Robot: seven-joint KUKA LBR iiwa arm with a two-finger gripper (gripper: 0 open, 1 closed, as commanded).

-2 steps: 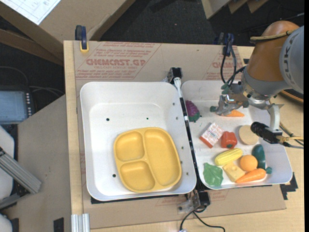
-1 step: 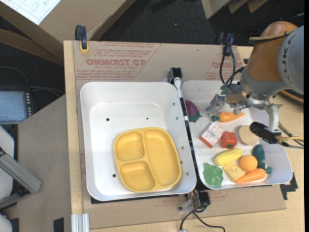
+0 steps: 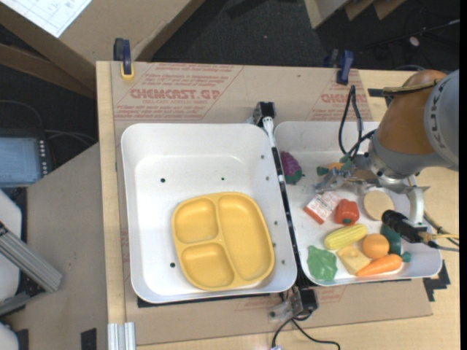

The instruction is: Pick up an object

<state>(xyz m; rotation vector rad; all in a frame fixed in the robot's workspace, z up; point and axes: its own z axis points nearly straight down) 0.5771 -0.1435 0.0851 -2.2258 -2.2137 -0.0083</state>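
The right bin (image 3: pixel 306 133) holds several toy foods. Among them are a purple grape bunch (image 3: pixel 290 166), a red-and-white packet (image 3: pixel 318 208), a red pepper (image 3: pixel 347 211), a yellow corn cob (image 3: pixel 344 235), an orange (image 3: pixel 375 246), a carrot (image 3: pixel 379 266), a green leafy piece (image 3: pixel 321 262), a yellow cheese wedge (image 3: pixel 354 257) and a tan disc (image 3: pixel 374 204). My gripper (image 3: pixel 349 177) is low over the middle of this bin, just above the packet and pepper, under the grey and orange wrist. The wrist hides much of it.
The left bin (image 3: pixel 146 152) contains a yellow divided plate (image 3: pixel 219 239) at its front right. A black-edged divider (image 3: pixel 279 188) separates the two bins. Blue clamps (image 3: pixel 124 53) hold the cardboard bench top at the back.
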